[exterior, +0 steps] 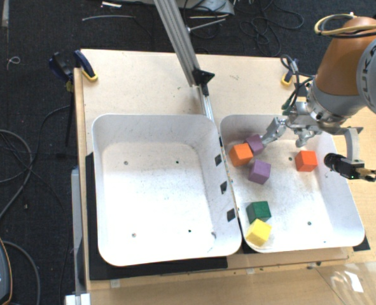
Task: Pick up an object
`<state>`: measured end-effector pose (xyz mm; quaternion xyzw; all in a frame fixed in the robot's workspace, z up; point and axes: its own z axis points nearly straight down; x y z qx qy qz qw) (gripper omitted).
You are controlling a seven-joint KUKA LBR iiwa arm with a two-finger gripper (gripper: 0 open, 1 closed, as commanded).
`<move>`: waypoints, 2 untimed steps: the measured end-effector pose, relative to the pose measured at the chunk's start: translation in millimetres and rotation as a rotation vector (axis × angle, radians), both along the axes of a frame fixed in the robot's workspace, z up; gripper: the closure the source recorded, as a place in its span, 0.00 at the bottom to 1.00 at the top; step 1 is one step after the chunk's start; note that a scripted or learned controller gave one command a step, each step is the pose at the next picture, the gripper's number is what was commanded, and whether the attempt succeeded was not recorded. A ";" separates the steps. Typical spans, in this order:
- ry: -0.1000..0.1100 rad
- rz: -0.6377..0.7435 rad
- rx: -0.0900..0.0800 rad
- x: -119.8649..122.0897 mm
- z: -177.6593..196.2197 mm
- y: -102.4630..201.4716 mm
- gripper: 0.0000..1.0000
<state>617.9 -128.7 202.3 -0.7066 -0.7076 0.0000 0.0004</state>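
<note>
overhead, hand (288,129) state unclear, above right bin (340,224), purple block (254,144) touching orange block (241,152) nearby

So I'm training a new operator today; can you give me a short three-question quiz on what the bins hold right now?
1. True or false: every block lies in the right bin.
2. Which block lies nearest the camera? A) green B) yellow C) orange
3. Fill in: the end effector hovers by the ___ block touching an orange block.

Key: 1 true; 2 B, the yellow block beside the green block; 3 purple.
</note>
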 end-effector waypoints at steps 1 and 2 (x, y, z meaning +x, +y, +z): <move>-0.023 -0.001 -0.005 5.2 -82.6 20.4 0.00; -0.014 -0.001 -0.002 -20.6 -98.7 22.7 0.00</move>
